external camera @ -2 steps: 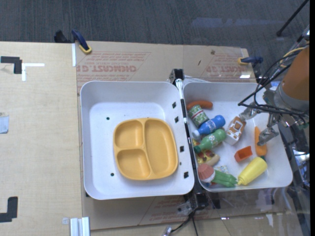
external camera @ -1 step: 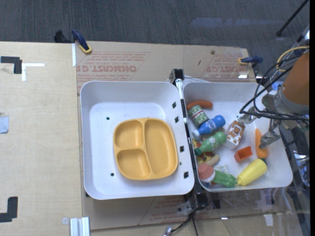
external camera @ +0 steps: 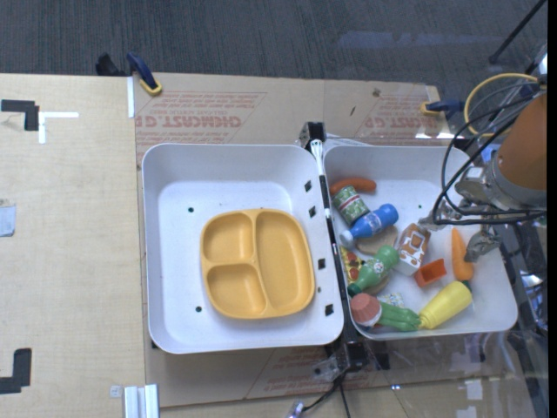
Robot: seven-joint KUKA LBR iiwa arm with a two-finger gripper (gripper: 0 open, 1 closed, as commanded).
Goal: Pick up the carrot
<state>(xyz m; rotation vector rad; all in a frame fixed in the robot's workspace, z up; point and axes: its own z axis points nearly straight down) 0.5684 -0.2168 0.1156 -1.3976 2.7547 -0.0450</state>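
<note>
The orange carrot (external camera: 460,256) is lying lengthwise, near-vertical in the view, by the right bin's (external camera: 496,319) right wall.

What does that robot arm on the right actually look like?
The arm shows an orange band above a grey metal wrist. Black cables and one yellow cable loop around it. Its gripper is silvery grey metal, small beside the bulky wrist.

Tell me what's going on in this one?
A grey arm with an orange band reaches in from the right over the right bin, which holds a jumble of toy food. Its end effector sits right by the carrot near the bin's right side. The left bin holds a yellow divided plate.
</note>
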